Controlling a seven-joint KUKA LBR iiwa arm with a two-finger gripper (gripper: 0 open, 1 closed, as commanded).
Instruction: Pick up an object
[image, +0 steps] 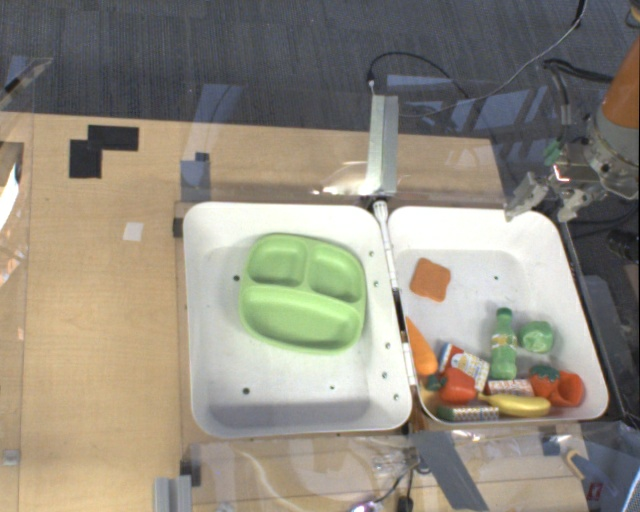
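Observation:
The right bin (480, 235) holds several toy foods, most of them crowded in its near right corner. An orange flat piece (431, 279) lies alone near its middle. A carrot (420, 345) rests along the left wall. A green bottle (503, 343) stands beside a green round piece (537, 338), with a yellow banana (518, 405) and a red pepper (458, 386) nearer the front. My gripper (543, 203) hovers over the bin's far right corner, open, with nothing between its fingers.
The left bin (215, 390) carries a green divided plate (302, 292). A metal divider rail (392, 290) runs between the two bins. An upright metal post (383, 140) stands behind them. Cables trail at the back right.

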